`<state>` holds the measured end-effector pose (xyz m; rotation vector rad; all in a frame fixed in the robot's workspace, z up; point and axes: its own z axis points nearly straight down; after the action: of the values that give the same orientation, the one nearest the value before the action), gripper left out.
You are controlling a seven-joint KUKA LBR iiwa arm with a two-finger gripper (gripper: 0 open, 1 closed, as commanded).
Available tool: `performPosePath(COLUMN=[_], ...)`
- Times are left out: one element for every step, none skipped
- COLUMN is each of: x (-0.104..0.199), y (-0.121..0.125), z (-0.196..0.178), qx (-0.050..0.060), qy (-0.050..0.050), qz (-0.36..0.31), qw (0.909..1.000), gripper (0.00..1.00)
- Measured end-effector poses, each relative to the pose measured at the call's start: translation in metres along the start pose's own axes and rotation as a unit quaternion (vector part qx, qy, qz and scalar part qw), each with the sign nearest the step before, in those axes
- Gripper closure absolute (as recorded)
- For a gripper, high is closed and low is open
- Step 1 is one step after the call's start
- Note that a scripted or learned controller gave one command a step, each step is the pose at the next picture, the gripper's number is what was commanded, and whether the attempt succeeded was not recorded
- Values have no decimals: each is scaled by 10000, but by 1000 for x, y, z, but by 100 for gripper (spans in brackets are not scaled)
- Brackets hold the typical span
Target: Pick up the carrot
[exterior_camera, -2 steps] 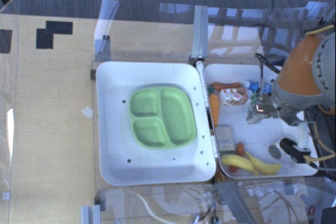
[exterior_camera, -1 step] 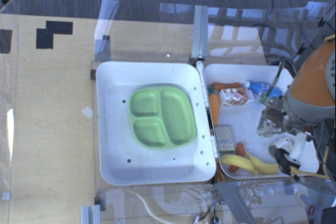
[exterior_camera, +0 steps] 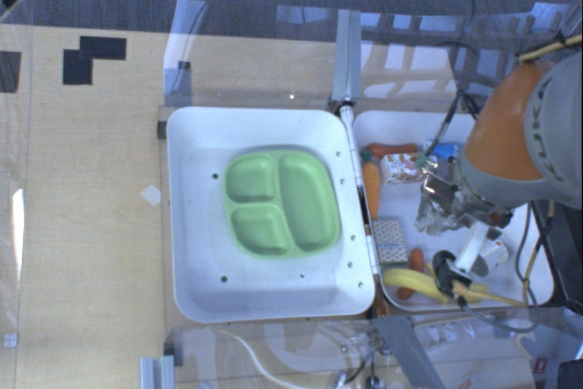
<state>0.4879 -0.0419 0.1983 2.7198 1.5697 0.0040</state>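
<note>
Approach step, by the look of it: the grey arm with its orange band (exterior_camera: 510, 127) reaches over the right-hand shallow white bin (exterior_camera: 537, 287), and the two-finger gripper (exterior_camera: 444, 212) hangs above the clutter there with nothing seen gripped. Whether the jaws stand apart or closed cannot be told; the metal parts blur together at this slant. The carrot, a slim orange root (exterior_camera: 371, 187), lies lengthwise along that bin's left wall, well to the left of the jaws and slightly farther up the view, not touching them. Between carrot and jaws sits a small red-and-white printed packet (exterior_camera: 398, 167); nearer the viewer than the jaws lie a grey checked pad (exterior_camera: 390, 239) and a yellow banana (exterior_camera: 421, 285). Left again, the other white bin (exterior_camera: 196, 278) carries a green three-compartment tray (exterior_camera: 281, 200). Judged next: shift left over the carrot, align across its narrow width, then descend.
</note>
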Motion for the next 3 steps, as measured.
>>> performPosePath(x=[36, 38, 11], y=[-21, -20, -7], z=[-7, -16, -19], qx=[4, -3, 1], qy=[-6, -4, -6], qz=[1328, 1283, 3279], qw=[9911, 9917, 9447], gripper=[100, 100, 100])
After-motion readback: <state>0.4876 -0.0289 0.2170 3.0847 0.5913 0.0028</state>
